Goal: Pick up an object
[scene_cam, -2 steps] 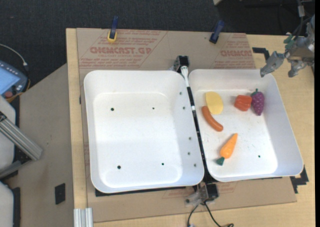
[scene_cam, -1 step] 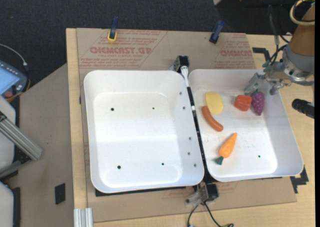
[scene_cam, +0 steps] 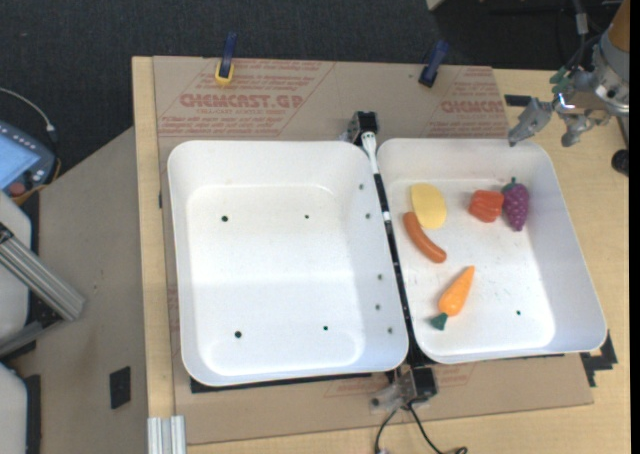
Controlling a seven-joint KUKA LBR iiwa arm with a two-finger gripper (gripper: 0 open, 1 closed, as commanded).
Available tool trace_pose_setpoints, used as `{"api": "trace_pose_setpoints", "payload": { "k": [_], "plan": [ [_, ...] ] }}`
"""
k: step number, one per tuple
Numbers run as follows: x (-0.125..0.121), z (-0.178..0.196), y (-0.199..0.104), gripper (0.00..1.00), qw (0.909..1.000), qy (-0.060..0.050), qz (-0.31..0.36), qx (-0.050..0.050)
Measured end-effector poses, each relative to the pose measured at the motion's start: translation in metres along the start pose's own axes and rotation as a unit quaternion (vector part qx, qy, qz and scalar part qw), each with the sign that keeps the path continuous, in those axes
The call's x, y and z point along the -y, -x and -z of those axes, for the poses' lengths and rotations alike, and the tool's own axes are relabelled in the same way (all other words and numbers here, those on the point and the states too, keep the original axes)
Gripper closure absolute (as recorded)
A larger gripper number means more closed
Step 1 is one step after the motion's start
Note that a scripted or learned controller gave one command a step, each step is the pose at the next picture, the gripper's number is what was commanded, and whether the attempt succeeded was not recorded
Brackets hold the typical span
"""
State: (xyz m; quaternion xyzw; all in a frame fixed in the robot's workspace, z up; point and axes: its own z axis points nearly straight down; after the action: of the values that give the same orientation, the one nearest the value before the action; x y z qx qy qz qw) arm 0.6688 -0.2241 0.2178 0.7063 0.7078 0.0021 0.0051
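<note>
The right bin (scene_cam: 560,292) holds several toy foods. A yellow piece (scene_cam: 429,205) lies near its upper left, with an orange-red sausage (scene_cam: 424,237) just below it. A small red-orange pepper (scene_cam: 486,205) touches a purple grape bunch (scene_cam: 516,204) at the upper right. An orange carrot (scene_cam: 455,293) with a green tip lies lower in the middle. My gripper (scene_cam: 548,128) hangs above the bin's far right corner, off past the rim, open with its two fingers spread and nothing between them.
The left bin (scene_cam: 200,272) sits beside the right one, divided by a black hinge strip (scene_cam: 385,232). Cardboard (scene_cam: 300,92) lies under both. Blue and yellow clamps (scene_cam: 226,60) hold the far edge. A cable plug (scene_cam: 410,387) sits at the front.
</note>
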Motion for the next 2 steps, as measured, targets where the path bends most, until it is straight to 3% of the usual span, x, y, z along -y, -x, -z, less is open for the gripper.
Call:
{"api": "trace_pose_setpoints", "payload": {
  "k": [1, 2],
  "plan": [
    [0.079, -0.089, -0.001, 0.0, 0.9999, -0.012, -0.003, -0.004],
    [-0.001, -0.109, -0.066, 0.0, 1.0, -0.001, 0.003, -0.003]
  ]
}}
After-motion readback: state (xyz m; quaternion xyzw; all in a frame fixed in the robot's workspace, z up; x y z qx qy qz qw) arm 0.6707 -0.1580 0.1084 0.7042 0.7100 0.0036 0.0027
